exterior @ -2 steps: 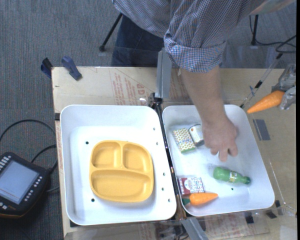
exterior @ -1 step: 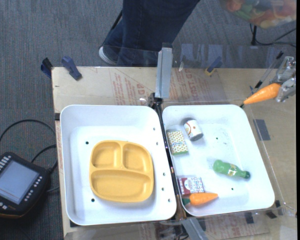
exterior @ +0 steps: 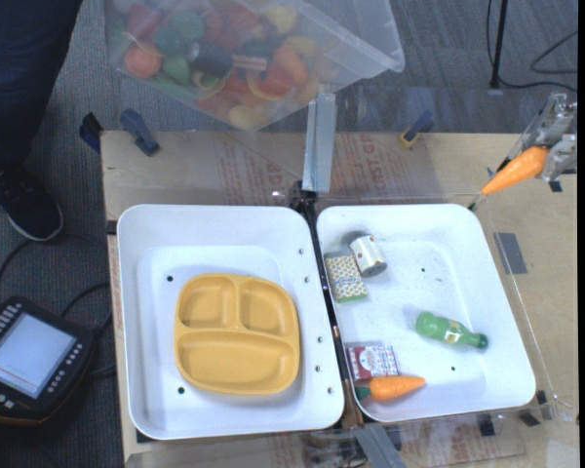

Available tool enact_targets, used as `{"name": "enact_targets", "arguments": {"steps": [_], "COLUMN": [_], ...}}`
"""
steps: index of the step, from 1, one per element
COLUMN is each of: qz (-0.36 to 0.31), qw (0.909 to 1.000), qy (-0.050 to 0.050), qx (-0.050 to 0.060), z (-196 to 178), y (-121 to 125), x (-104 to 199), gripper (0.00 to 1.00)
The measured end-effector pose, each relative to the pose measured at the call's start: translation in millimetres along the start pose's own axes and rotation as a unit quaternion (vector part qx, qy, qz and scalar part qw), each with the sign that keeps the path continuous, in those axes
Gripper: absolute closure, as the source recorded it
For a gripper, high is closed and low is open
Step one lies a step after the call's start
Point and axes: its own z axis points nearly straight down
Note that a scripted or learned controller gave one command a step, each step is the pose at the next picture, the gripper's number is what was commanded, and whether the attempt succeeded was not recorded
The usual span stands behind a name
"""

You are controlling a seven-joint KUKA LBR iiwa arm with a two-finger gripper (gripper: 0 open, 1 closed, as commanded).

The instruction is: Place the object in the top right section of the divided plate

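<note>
At the right edge of the view, above the worktop (exterior: 224, 169) and outside both bins, the hand (exterior: 558, 154) pinches a toy carrot (exterior: 515, 172) by its thick end; the orange, tapered body slants down to the left, its point over the far right corner of the right bin (exterior: 487, 261).

That shallow white bin holds a small metal can (exterior: 368, 254) lying on its side, a flat patterned packet (exterior: 344, 277) just beside it, a green plastic bottle (exterior: 448, 330) lying flat, a red-and-white carton (exterior: 372, 361) and a second orange carrot (exterior: 392, 387) touching the carton's near edge.

The left bin (exterior: 146, 261) holds a yellow divided plate (exterior: 238, 333), smooth and round-cornered, with two small sections on the far side and one wide section nearer the camera.

Behind the bins a clear plastic tub (exterior: 361, 37) tilts, full of coloured toy items.
</note>
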Motion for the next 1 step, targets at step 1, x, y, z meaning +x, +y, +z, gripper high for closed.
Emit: {"name": "enact_targets", "arguments": {"steps": [1], "qz": [0.0], "qw": [1.0], "qy": [-0.001], "qx": [0.0], "z": [-0.7], "y": [0.0], "x": [0.0], "gripper": [0.0]}}
